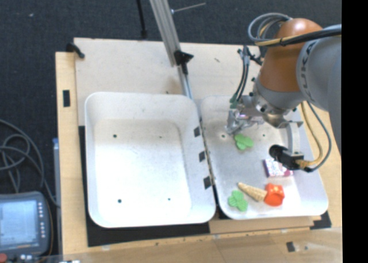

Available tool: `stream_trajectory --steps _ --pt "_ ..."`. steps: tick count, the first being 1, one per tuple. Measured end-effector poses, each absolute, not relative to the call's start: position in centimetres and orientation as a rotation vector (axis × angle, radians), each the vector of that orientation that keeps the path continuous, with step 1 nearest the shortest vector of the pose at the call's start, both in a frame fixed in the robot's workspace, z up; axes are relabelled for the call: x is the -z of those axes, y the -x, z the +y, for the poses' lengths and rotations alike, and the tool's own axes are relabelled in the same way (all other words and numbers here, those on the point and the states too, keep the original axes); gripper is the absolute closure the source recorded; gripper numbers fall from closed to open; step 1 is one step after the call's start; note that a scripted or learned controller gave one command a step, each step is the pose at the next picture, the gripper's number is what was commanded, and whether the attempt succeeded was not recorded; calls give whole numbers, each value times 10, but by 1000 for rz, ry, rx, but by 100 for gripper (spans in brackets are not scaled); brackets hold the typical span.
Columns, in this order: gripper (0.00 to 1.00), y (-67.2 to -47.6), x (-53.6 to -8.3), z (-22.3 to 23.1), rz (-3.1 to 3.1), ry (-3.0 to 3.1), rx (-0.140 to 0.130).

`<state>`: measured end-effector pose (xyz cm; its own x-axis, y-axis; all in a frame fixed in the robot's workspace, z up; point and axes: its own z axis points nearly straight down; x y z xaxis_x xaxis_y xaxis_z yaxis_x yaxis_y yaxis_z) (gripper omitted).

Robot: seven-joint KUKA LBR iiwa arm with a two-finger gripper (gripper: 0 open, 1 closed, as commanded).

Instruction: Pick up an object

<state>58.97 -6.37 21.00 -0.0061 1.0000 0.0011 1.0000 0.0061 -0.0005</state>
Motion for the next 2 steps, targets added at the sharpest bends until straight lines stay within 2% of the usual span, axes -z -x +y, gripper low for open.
stream_trajectory --steps 2 --pt "100 -586 -205 46 -2226 2209 -2"
